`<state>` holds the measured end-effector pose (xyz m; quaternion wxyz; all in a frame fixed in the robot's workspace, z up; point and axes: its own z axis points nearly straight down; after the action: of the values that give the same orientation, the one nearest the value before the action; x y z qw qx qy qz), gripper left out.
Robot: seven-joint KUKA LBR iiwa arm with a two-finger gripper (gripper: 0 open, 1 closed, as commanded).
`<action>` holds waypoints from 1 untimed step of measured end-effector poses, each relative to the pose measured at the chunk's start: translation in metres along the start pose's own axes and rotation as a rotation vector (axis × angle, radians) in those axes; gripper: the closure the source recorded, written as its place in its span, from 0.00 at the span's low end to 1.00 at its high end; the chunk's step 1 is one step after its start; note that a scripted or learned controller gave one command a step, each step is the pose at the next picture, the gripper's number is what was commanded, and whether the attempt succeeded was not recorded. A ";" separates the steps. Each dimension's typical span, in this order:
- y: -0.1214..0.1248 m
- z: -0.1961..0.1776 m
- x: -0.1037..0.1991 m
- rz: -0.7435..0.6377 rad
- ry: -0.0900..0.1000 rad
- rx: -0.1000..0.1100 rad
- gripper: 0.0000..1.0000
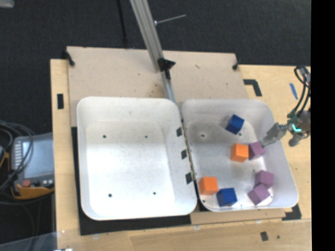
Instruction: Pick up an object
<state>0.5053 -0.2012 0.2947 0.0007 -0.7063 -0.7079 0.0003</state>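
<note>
A: How many bins sit on the tabletop (60, 140)?

B: Two white bins, side by side. The left bin (131, 109) holds no blocks; all the blocks lie in the right bin (209, 111).

A: Count the blocks, by colour.

B: Seven in all. Two blue: one blue block (235, 124) toward the far side of the right bin, a second blue block (226, 196) at its near edge. Two orange: one orange block (239, 152) near the middle of the right bin, another orange block (209, 185) at its near left, just beside the second blue one. Three purple: one purple block (256, 150) touching the middle orange one, and a pair, purple block (265, 178) and purple block (258, 194), close together in the right bin's near right corner.

A: Where is the claw (272, 135)?

B: At the right bin's right rim, just beside the purple block that touches the orange one. Whether its fingers are apart or together I cannot tell; nothing is seen clamped in it.

A: Any writing or labels?

B: None legible. A slanted metal post (149, 35) rises behind the bins.
</note>
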 end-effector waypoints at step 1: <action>0.001 -0.002 0.000 0.000 -0.001 -0.004 0.00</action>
<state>0.5060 -0.2009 0.2965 -0.0009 -0.7063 -0.7079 -0.0007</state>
